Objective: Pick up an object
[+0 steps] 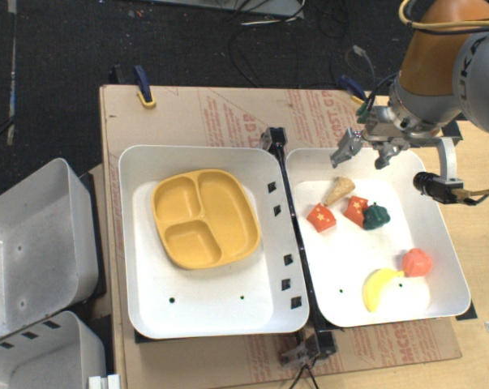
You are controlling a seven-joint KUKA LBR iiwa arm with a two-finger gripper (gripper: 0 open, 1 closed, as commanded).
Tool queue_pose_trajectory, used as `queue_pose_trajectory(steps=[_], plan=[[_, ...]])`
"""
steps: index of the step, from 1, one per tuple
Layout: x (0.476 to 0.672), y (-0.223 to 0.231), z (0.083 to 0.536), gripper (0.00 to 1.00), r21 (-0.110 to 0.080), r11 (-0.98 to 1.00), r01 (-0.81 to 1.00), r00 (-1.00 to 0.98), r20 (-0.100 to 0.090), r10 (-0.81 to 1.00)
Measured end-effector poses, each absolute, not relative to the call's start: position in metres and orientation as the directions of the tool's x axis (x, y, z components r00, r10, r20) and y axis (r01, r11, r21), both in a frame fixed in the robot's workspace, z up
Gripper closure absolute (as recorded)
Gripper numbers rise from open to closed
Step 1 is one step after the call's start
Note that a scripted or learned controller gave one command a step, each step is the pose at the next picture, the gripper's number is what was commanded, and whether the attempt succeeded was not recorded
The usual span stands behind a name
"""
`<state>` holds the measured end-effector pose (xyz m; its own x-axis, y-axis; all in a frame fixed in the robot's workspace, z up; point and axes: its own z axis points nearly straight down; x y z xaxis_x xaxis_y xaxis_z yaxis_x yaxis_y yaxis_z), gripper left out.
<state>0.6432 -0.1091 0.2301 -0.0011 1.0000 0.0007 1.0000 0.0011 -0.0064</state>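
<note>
**Yellow banana waits as claw hovers bare over the bin**

Yellow banana (379,288) lies nearest the camera in the right bin (451,241), a pink toy (418,262) just beside it. Beyond the banana sit two red pieces (322,217) (355,209), a green toy (376,216) and a tan cone (338,190). Farther still, the gripper (365,151) hangs above the bin's far edge, fingers spread and holding nothing. No object is lifted yet; choosing, descending and grasping all remain.
</note>
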Motion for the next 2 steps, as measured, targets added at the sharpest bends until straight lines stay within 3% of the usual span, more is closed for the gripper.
queue_pose_trajectory(steps=[2], plan=[[0.646,-0.103,0.142,0.00,-0.005,0.000,1.000,0.000,0.000,1.000]])
